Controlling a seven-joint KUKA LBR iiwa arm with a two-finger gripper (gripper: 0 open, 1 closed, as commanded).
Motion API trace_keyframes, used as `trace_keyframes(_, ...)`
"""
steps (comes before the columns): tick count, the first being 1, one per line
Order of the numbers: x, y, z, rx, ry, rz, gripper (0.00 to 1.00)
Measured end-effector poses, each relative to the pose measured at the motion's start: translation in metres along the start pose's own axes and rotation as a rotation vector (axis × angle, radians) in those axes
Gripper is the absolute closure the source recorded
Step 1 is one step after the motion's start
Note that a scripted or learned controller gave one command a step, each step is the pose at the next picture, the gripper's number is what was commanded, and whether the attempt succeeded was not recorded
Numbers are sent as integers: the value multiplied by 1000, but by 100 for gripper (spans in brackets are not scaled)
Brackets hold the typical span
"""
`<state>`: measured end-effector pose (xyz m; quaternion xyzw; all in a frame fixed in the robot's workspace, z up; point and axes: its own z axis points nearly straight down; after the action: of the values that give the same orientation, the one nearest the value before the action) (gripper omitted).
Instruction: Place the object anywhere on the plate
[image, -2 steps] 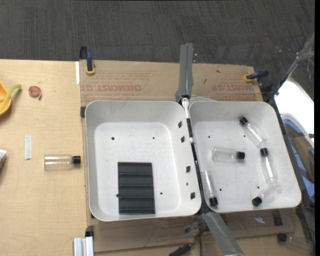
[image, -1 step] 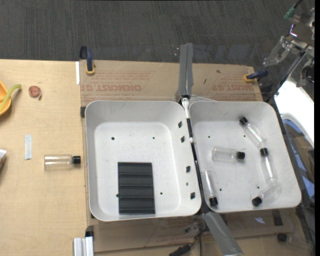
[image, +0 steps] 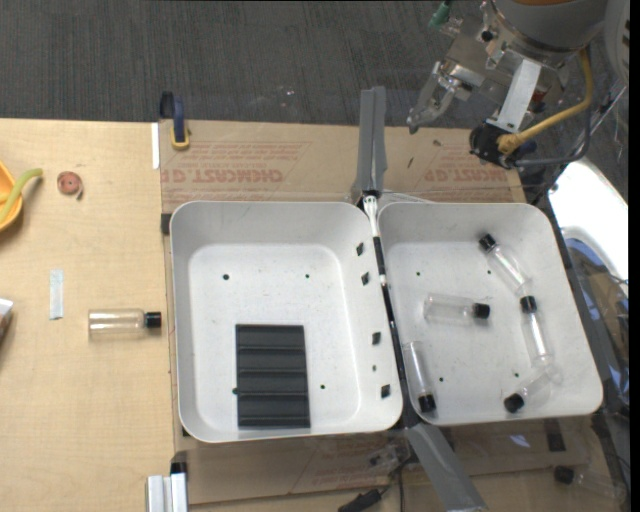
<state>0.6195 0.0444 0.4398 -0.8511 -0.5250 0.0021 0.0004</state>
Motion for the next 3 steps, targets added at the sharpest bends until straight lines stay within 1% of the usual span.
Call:
trace_keyframes(1,63,8,-1,-1,2,634,0)
trace_keyframes(2,-12,10,0,1,-2,386,0)
trace_keyframes(3,-114,19,0,1,-1,493,0)
